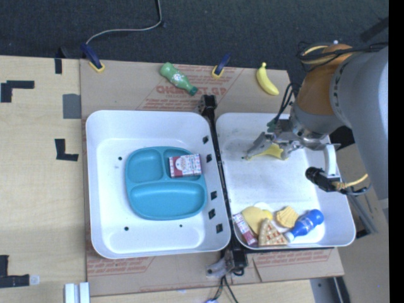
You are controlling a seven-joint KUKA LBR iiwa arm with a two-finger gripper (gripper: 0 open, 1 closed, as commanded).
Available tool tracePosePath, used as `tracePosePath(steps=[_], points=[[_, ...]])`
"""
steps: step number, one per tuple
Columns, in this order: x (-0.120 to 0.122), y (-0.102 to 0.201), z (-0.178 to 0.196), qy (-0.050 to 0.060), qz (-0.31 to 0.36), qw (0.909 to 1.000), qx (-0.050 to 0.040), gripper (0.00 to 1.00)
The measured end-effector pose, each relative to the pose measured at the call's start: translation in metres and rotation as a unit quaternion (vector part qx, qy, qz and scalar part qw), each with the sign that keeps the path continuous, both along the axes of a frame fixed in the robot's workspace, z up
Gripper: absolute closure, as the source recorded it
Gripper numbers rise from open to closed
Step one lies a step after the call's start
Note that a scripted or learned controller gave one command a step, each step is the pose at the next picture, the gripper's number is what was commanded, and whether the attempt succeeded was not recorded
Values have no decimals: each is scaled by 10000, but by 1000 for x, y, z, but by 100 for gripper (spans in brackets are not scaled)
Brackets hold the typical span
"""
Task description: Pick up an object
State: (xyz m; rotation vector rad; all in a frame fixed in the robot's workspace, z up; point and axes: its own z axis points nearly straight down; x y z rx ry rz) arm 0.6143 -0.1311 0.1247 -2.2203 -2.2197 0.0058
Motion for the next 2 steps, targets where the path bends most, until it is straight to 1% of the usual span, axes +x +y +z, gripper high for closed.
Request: tracePosePath(steps=[1,2], points=[[34,-28,-38,-34,9,10000,-4,0],[34,-29,-28,-44,15,10000,-24,100]])
